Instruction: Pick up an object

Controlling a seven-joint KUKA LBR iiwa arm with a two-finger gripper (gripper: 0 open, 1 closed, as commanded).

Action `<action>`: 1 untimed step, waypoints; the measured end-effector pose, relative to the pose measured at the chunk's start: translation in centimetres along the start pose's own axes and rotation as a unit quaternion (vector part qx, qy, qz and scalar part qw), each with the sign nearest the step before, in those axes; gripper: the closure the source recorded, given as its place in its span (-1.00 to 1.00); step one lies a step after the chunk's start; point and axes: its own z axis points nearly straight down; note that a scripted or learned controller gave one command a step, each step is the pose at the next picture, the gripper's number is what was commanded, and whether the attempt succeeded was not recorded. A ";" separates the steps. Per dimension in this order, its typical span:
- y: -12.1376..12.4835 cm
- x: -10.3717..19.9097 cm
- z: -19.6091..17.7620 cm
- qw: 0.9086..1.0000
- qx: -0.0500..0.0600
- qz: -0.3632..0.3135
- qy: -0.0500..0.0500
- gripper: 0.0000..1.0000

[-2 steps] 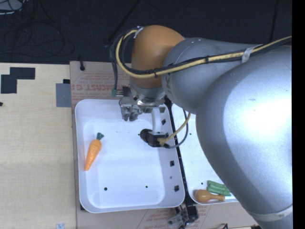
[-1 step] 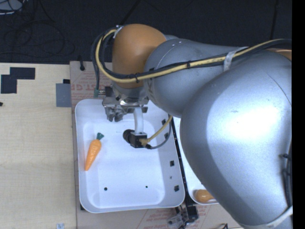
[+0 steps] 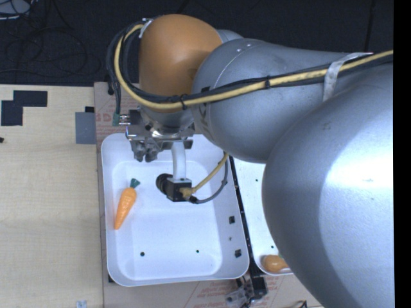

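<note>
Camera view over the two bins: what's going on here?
The grey arm reaches in from the right, its gripper hanging over the far end of the left bin. A carrot lies on that bin's floor by the left wall, apart from the gripper and not held. A small orange thing peeks out in the right bin, largely hidden by the arm.

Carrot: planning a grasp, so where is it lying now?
In the camera view, the carrot lies inside the left bin, close beside its left wall.
</note>
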 end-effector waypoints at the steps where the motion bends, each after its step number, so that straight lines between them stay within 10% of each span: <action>1: 4.0 -0.2 1.5 1.000 0.001 0.002 -0.002 1.00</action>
